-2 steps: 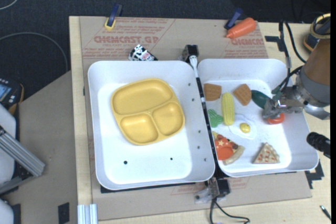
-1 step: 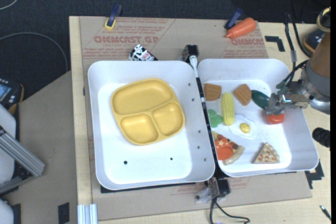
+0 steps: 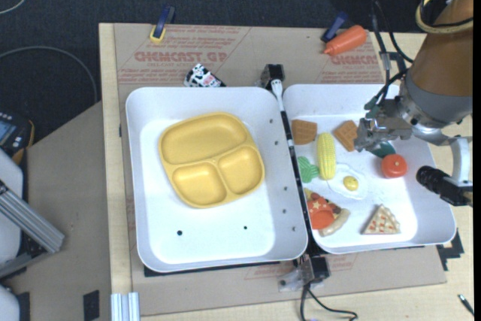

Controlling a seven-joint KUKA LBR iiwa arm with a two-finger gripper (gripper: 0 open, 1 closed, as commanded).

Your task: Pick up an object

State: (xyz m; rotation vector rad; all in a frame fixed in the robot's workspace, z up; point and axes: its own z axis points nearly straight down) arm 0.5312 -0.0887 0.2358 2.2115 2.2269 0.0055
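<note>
Gripper (image 3: 373, 137) low in right bin (image 3: 428, 225), between cracker (image 3: 346, 134) and tomato (image 3: 393, 165) — finger state unreadable. Corn (image 3: 326, 155), egg (image 3: 350, 182) nearby. Yellow plate (image 3: 210, 158) in left bin (image 3: 150, 222).

The arm (image 3: 443, 64) is reaching in from three o'clock. Its gripper (image 3: 373, 137) is pointing down, toward nine o'clock of the wrist.

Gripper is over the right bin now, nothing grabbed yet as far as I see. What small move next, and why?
Probably ease the gripper straight down and slightly toward the tomato. It hangs over the right bin between the toast piece and the tomato, with nothing visibly between its fingers, so the tomato looks like the nearest isolated target.
</note>
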